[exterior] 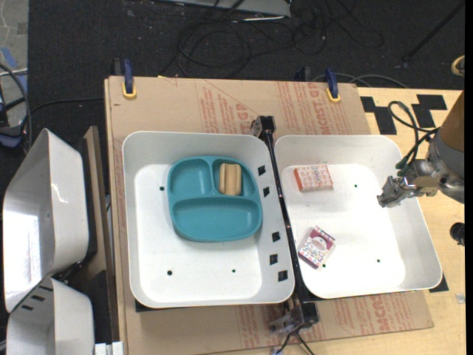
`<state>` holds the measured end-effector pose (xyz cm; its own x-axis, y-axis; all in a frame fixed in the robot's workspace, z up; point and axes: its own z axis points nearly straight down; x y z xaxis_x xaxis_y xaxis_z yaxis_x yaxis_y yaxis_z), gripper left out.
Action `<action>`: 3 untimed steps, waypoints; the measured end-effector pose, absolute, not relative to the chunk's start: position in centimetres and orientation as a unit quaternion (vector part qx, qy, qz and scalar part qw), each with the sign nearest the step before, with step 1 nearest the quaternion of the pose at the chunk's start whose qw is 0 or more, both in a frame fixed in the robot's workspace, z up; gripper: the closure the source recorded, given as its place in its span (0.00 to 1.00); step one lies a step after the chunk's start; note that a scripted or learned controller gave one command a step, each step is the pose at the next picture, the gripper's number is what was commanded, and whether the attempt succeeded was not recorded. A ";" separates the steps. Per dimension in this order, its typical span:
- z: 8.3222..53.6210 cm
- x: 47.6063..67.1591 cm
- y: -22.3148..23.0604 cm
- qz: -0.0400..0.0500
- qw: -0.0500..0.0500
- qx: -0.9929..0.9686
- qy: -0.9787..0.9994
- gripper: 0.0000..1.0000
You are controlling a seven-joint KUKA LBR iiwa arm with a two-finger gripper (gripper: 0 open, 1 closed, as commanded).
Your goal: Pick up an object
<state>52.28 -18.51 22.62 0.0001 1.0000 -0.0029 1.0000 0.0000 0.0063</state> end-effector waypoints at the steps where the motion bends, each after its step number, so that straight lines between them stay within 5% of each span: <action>1: 27.9 52.4 -18.5 0.001 0.003 0.706 0.708 1.00; 3: 25.0 56.7 -8.4 0.001 0.000 0.704 0.710 1.00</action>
